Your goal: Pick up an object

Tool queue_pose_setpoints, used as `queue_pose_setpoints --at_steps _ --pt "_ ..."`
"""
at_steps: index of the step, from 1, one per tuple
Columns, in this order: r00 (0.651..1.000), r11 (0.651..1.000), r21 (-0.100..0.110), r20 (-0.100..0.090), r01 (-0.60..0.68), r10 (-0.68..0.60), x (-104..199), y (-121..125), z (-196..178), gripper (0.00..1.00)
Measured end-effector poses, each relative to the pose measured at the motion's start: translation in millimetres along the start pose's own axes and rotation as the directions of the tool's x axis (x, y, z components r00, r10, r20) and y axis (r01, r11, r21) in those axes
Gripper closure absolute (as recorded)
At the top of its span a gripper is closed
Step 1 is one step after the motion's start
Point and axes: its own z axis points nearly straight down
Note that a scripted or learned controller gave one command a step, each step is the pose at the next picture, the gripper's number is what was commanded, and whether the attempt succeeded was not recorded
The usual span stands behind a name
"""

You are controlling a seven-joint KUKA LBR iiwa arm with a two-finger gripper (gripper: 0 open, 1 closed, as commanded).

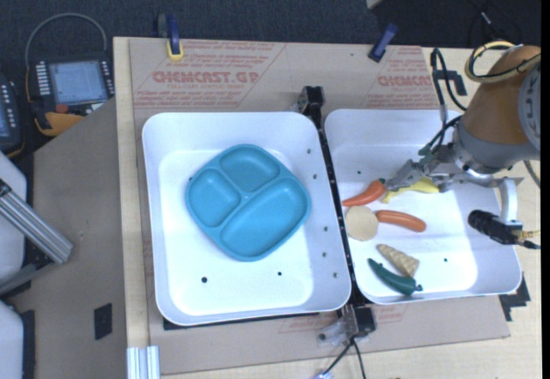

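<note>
Blue plate — white bins — orange sausage

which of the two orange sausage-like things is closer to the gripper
The upper-left one, tilted, just left of the gripper beside the yellow piece. The other sausage lies lower, nearly level.

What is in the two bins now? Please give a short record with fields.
left bin: one blue divided plate
right bin: orange carrot-like piece, yellow piece, round beige piece, orange sausage-like piece, cone-like piece, green piece
gripper: low over the right bin, beside the yellow piece
grasp: cannot tell
</note>
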Motion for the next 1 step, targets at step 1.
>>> queue_pose_setpoints --at_steps 1 --pt "1.0 1.0 -0.012 0.006 0.001 -0.001 -1.8 3.3 -16.2 1.0"
